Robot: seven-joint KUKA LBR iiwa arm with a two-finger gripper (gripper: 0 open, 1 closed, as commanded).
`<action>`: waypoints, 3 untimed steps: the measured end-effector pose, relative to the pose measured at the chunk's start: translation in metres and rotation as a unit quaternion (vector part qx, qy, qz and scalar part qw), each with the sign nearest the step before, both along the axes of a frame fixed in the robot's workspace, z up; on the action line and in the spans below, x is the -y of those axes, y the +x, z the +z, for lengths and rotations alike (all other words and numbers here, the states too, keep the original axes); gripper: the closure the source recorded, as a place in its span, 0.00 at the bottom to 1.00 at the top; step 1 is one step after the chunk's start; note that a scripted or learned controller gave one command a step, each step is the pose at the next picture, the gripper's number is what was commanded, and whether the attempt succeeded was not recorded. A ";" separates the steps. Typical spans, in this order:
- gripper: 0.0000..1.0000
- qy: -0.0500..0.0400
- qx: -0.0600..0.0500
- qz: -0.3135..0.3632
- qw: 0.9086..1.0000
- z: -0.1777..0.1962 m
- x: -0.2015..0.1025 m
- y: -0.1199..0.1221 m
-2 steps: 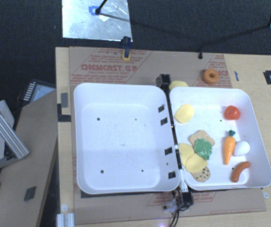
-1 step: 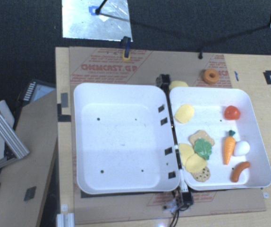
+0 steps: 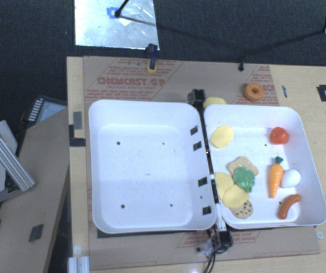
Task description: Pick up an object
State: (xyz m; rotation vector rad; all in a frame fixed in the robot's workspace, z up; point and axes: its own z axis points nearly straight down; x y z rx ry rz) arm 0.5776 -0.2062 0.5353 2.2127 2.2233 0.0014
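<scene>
1. Carrot (image 3: 275, 178): it lies in the right bin (image 3: 313, 169), towards the bin's right side, green top pointing to the far rim.
2. A white egg (image 3: 291, 178) sits just beside the carrot on its right, and a sausage (image 3: 288, 205) lies near the front rim below them.
3. A tomato (image 3: 279, 135) rests alone at the far right of the same bin.
4. A yellow disc (image 3: 222, 136) lies near the bin's far left corner.
5. Towards the left front, a cracker (image 3: 242, 165), a green leaf (image 3: 244, 179), two more yellow slices (image 3: 231, 191) and a cookie (image 3: 242, 210) crowd together, touching or overlapping.
6. The left bin (image 3: 95, 152) stands edge to edge with the right one.
7. A donut (image 3: 254, 91) lies on the counter (image 3: 129, 78) behind the right bin, well apart from the other food.
</scene>
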 end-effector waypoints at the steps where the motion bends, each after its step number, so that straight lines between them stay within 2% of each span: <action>1: 1.00 0.001 -0.001 -0.003 1.000 0.001 0.001 -0.083; 2: 1.00 0.000 0.000 0.000 1.000 0.000 0.000 -0.060; 3: 1.00 0.001 0.000 -0.001 1.000 0.000 0.000 -0.062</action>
